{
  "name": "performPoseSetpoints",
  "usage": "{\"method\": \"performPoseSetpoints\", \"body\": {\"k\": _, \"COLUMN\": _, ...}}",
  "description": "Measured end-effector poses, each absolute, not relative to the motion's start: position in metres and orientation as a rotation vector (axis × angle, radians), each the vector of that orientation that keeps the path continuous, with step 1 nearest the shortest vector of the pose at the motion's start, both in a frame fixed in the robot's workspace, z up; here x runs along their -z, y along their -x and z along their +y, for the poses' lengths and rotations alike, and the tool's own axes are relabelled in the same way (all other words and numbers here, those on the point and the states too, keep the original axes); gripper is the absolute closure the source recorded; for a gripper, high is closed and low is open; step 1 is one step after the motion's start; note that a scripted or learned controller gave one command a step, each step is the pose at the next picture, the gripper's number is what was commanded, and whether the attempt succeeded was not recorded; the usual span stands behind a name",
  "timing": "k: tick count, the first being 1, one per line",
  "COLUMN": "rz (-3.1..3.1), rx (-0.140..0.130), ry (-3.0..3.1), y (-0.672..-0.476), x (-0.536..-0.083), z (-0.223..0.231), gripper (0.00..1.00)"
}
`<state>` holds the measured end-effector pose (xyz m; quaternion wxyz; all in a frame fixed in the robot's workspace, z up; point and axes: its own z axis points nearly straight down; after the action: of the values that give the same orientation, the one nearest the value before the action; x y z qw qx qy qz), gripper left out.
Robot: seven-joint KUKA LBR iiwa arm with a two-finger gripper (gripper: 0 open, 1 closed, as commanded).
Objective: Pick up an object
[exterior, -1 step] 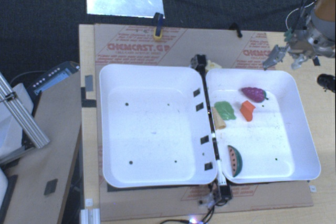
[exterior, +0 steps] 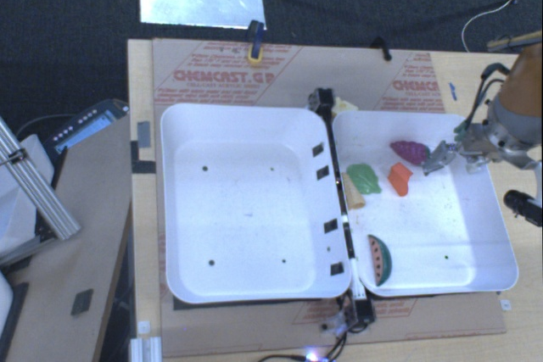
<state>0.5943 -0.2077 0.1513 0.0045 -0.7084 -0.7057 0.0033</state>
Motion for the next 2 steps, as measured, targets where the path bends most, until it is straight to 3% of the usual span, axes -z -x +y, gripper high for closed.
{"method": "performPoseSetpoints", "body": {"k": 1, "rz": -2.232, "rx": 0.003, "ry": 2.206, "y": -0.617, "x": -0.09, "z": -0.11, "gripper": 0.0}}
{"method": "performPoseSetpoints", "body": {"k": 2, "rz": -2.221, "rx": -0.001, "ry": 2.225, "y": -0.603, "x": -0.085, "z": -0.16, "gripper": 0.0}}
